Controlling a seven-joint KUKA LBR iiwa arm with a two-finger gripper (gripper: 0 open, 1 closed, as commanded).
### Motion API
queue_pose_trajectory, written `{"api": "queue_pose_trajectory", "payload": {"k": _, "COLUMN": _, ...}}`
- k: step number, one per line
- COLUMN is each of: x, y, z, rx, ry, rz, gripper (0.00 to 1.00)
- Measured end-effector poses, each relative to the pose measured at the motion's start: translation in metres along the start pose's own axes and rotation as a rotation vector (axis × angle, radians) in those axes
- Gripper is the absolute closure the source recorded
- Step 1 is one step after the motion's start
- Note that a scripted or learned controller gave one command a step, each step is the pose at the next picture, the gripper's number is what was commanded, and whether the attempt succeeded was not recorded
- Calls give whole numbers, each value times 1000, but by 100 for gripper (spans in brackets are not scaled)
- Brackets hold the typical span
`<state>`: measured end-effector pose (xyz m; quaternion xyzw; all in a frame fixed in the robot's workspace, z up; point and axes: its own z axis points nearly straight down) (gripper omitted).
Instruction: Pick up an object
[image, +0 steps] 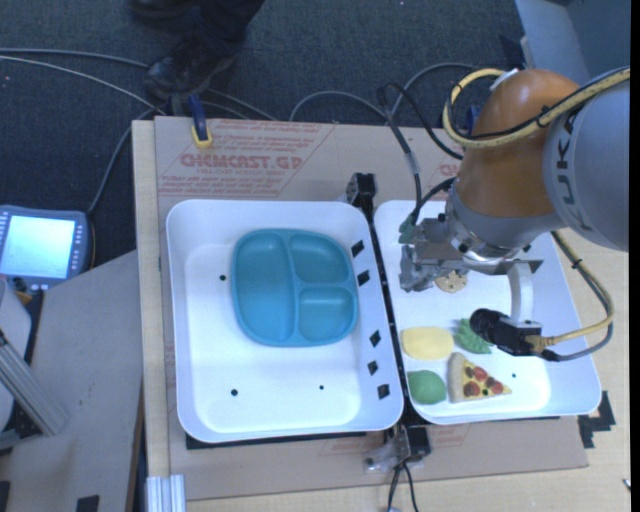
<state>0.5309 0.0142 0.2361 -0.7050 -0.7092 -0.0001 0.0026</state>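
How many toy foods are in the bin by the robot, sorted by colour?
Yellow: 1, a yellow lump
Green: 2, a green ball and a leafy green piece
Mixed: 1, a pizza slice
Tan: 1, a round cookie, partly hidden
Total: 5

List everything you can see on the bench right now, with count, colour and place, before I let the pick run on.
Bins: two, white, side by side on the bench.
Divided plate: one, blue, in the left bin.
Yellow food piece: one, in the right bin, near the middle.
Green round piece: one, near front of the right bin.
Pizza slice: one, tan with red spots, beside the green round piece.
Leafy piece: one, dark green, right of the yellow food piece.
Round cookie-like piece: one, tan, partly under the end effector.
Handheld screen: one, grey, left of the bench.
End effector: one, grey, over the right bin.
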Motion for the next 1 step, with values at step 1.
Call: {"api": "queue_pose_trajectory", "payload": {"k": 1, "x": 59, "y": -7, "z": 6, "rx": 0, "ry": 0, "rz": -1, "gripper": 100}}
